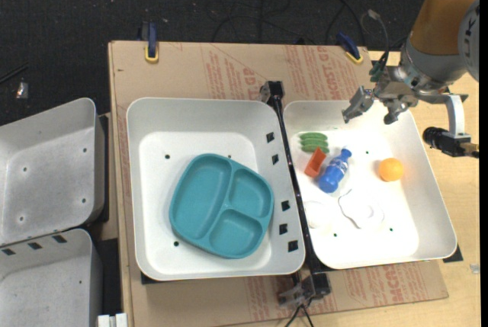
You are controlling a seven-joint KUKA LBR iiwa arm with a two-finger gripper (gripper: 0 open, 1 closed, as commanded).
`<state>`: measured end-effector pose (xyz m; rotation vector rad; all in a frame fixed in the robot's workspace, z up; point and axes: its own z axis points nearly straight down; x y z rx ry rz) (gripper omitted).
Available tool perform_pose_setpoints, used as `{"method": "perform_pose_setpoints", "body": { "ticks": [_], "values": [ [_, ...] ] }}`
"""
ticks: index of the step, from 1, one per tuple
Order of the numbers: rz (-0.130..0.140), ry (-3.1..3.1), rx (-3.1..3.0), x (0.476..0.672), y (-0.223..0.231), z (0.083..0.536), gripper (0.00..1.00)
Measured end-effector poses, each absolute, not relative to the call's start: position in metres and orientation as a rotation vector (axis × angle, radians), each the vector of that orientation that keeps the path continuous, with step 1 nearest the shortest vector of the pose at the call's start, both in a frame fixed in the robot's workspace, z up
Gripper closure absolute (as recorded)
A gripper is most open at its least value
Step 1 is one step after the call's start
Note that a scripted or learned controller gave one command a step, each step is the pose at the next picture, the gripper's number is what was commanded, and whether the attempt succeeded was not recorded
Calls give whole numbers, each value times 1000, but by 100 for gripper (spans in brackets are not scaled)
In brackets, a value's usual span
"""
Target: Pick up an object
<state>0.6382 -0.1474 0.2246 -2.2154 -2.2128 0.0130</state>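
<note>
Gripper (375,109) is being held up over the far edge of the right bin (427,242), with its two fingers (355,107) being kept spread apart and nothing being pinched between them. It's being carried by the grey arm (442,20) with the orange band, which is being reached in from the upper right.

Down in the right bin, a few small things are being kept together toward the left side: a green item (313,141) is being shown nearest the far wall, an orange-red block (316,162) is lying just below it, and a blue bottle (334,171) is being laid tilted right beside the block, looking like it's touching it. An orange ball (390,169) is being left on its own further right, well apart from that cluster. A clear plastic-looking piece (357,209) is being made out faintly nearer the front, hard to tell what it is.

The left bin (145,242) is being taken up mostly by a teal divided tray (221,205), which is sitting flat at a slant. Both bins are being supported by a cardboard sheet (206,62) that's being held with clamps (151,42) at the far edge.
</note>
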Motion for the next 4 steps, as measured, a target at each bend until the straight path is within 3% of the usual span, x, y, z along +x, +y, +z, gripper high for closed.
{"method": "perform_pose_setpoints", "body": {
  "ticks": [1, 3, 4],
  "values": [
    [0, -2223, -2220, 641, -147, 233, 0],
    [3, -2220, -2220, 634, -143, 146, 0],
    [-8, -2223, -2224, 637, -142, 99, 0]
  ]
}}
